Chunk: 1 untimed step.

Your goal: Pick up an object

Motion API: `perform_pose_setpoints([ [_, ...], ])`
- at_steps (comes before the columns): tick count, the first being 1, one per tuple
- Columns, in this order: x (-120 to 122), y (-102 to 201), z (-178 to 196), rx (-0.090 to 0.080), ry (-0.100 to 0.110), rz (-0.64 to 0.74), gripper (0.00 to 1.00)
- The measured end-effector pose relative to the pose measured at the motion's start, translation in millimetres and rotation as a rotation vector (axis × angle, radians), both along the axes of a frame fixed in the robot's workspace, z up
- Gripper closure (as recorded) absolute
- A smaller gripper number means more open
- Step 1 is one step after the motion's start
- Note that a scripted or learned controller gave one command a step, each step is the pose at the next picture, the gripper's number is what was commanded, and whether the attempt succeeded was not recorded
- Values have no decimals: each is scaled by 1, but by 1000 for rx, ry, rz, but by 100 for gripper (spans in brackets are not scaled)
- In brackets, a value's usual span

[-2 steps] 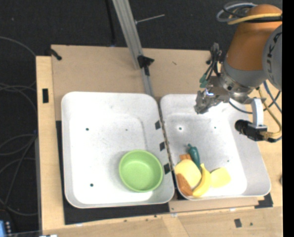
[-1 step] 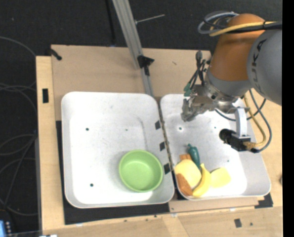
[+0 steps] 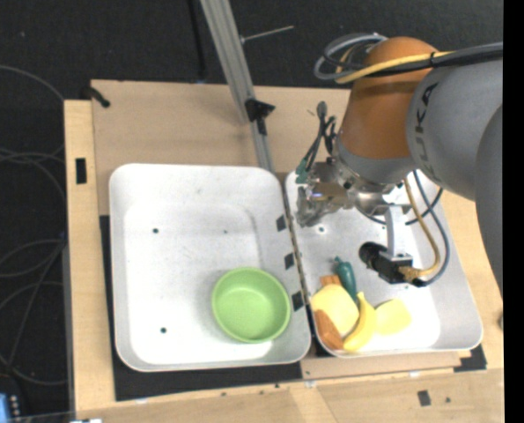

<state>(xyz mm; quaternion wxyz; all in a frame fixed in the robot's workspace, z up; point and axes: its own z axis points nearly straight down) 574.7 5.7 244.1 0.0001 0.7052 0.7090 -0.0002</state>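
Reaching in from the right of the frame, the grey arm [image 3: 455, 104] with its orange band [image 3: 389, 95] hangs over the upper part of the right bin [image 3: 451, 320], and its gripper [image 3: 314, 203] sits low near that bin's upper left corner, just beside the seam where the two bins meet. The view does not settle how the gripper stands, since the tip is small and tangled with cables; nothing can be made out as held there. The things to pick lie together in the lower left of the right bin, well below the gripper and apart from it: a yellow banana [image 3: 362, 322] curving along the lower edge, a pale yellow block [image 3: 332, 305] touching it on the left, a second pale yellow piece [image 3: 393, 316] just to its right, an orange-brown item [image 3: 328, 329] tucked under the block at the bin's wall, and a small dark green thing [image 3: 345, 276] standing just above the block. A black fitting [image 3: 380, 261] with cables hangs off the wrist over the middle of this bin. In the left bin [image 3: 156, 201] a green bowl [image 3: 250, 304] sits upright near the lower right corner, close to the shared wall. Both bins rest on the tan bench [image 3: 156, 113], and a slanted metal pole [image 3: 231, 55] crosses the upper middle of the frame.
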Motion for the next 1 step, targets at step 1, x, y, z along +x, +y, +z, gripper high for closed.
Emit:
perform_pose_setpoints([
  [1,-21,47,8,3,-1,2,100],
])
